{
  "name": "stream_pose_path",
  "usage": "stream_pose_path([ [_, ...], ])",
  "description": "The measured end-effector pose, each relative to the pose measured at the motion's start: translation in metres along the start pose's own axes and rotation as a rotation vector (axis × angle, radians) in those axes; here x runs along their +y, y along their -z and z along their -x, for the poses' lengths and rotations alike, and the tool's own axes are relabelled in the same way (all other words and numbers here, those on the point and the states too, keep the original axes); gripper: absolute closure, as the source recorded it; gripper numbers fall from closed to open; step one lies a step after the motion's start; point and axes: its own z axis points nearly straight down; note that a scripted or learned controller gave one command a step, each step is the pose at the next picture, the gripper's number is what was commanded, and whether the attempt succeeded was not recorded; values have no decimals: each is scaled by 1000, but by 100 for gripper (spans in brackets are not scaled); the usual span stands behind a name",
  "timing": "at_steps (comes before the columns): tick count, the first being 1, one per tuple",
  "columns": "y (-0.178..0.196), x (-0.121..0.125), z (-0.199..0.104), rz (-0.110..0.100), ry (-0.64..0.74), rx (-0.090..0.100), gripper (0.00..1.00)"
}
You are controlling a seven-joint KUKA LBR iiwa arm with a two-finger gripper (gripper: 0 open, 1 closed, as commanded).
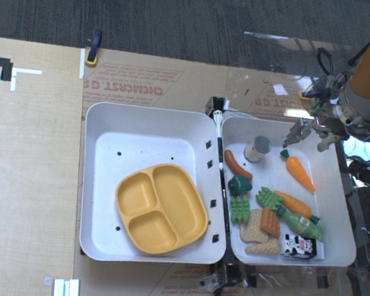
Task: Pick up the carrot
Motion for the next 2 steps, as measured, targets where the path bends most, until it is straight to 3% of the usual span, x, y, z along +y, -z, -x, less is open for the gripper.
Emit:
stream_pose_path([
  [1, -138, 45, 44, 6, 128, -3, 0],
  [2, -128, 46, 45, 8, 130, -6, 100],
])
